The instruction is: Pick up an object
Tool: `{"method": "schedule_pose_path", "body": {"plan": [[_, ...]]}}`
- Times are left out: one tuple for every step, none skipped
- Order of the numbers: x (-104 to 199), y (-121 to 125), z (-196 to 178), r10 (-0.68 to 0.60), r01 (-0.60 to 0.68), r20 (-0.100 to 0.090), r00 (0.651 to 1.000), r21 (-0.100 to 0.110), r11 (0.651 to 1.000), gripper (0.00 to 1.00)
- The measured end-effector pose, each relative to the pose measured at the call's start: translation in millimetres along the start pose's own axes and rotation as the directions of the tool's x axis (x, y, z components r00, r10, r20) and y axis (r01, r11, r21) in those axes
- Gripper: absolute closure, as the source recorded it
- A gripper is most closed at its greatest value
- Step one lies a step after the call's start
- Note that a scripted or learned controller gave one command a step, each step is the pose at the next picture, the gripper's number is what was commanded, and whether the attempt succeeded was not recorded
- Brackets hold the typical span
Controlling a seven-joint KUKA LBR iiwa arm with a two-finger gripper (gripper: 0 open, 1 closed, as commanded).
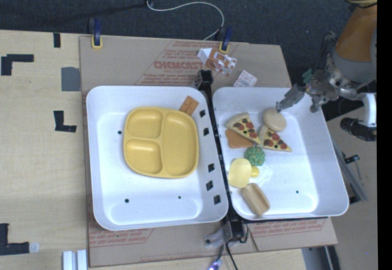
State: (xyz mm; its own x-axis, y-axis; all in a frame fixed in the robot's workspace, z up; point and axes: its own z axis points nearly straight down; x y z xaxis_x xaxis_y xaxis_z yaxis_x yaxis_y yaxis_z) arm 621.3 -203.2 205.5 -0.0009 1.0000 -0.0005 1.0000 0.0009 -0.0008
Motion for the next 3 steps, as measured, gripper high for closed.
{"method": "schedule_pose_path", "body": {"plan": [[-9.9,12.5,122.7,-0.002,0.002,0.001,1.0,-0.004,1.0,0.0],[38.1,48.2,120.6,-0.002,0.002,0.0,1.0,-0.002,1.0,0.0],[-1.7,48.3,17.9,0.002,-0.002,0.003,1.0,-0.008,1.0,0.0]]}}
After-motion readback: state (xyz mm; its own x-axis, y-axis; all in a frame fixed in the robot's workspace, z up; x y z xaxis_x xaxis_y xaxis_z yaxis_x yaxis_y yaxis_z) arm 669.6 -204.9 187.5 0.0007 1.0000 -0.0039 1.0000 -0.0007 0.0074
